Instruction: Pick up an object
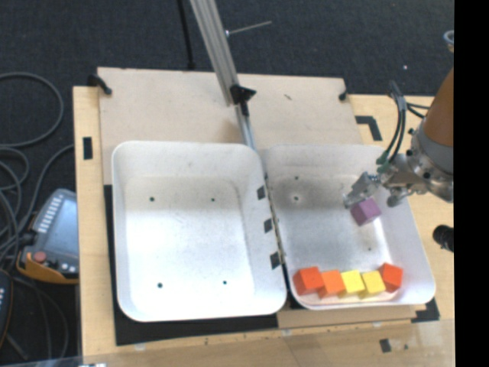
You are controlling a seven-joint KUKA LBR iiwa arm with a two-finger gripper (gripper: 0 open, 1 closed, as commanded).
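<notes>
The arm [439, 121] is cut off at the right edge, so most of it is lost. The top of the purple block [366, 211] is covered by the gripper [365, 197]. The metal pole [218, 48] is cut off at the far edge. The handheld controller [52, 235] is blurred.

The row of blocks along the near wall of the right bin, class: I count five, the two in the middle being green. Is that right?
Not quite. The row of blocks along the near wall of the right bin does number five, but the camera view shows the two in the middle as yellow, not green; the others are orange to red.
</notes>
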